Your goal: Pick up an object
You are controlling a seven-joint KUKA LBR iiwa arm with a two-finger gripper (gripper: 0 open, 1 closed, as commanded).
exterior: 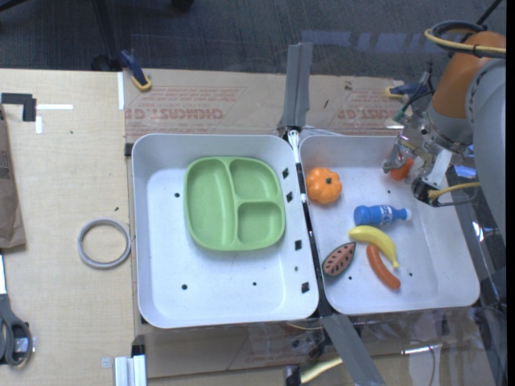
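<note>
Small orange-red plastic toy, light and stiff, sits pinched between the closed fingers of the tool above the right white bin's far right corner, held mid-body.

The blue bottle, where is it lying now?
The blue bottle lies in the right bin, near its middle, just above the banana and right of the small orange pumpkin.

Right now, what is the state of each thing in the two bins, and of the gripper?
Green divided plate: flat in left bin.
Toy pumpkin: upright, right bin.
Blue bottle: on its side.
Banana: lying flat.
Sausage: lying beside banana.
Gripper: above right bin's far corner, something orange at its tip.
</note>
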